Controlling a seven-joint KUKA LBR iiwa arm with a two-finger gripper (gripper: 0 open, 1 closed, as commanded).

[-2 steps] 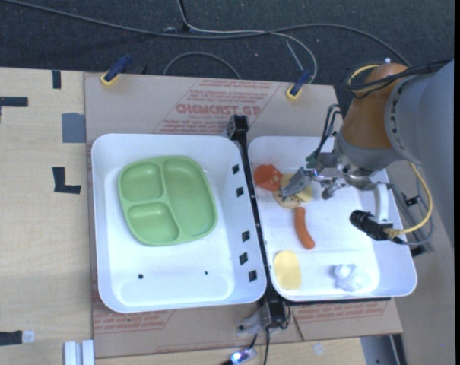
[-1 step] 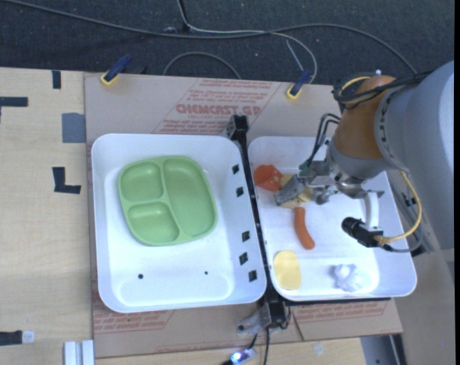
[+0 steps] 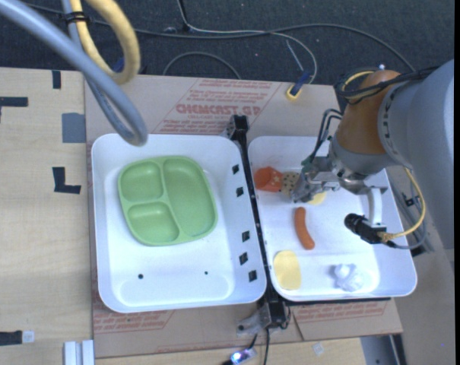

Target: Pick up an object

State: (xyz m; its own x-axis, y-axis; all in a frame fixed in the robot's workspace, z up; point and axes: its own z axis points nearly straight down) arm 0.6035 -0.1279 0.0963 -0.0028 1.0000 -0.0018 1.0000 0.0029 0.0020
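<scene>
Right bin [image 3: 389, 280]: my gripper [image 3: 312, 190], fingers' state indiscernible, low over a small yellow piece [image 3: 316, 198]; orange sausage [image 3: 304, 228] nearby.

green divided plate [image 3: 167, 199] lies in left bin [image 3: 108, 280].

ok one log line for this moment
arm: over right bin | gripper: low by tomato | sausage: loose | tray: left bin

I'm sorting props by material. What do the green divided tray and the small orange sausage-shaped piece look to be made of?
Green divided tray: probably molded plastic, with a smooth, slightly glossy surface and rounded compartment ridges. Orange sausage-shaped piece: likely plastic or rubber toy food, given its uniform color and faint sheen; too small to tell which.
</scene>
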